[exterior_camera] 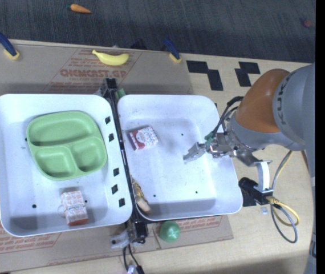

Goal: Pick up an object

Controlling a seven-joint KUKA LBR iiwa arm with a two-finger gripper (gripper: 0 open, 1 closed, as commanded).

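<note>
The gripper (192, 153) hung low over the right bin (168, 104), apparently empty, its jaws too blurred for me to tell their spread, while the small red-and-white packet (142, 137) lay apart to its left, likely the intended pick.

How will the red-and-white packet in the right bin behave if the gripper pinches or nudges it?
The red-and-white packet lies flat and looks like a thin wrapper, so it is probably light and may crumple. On the right bin, whose floor looks smooth, it would likely slide, not roll. The gripper hangs apart from it.
</note>
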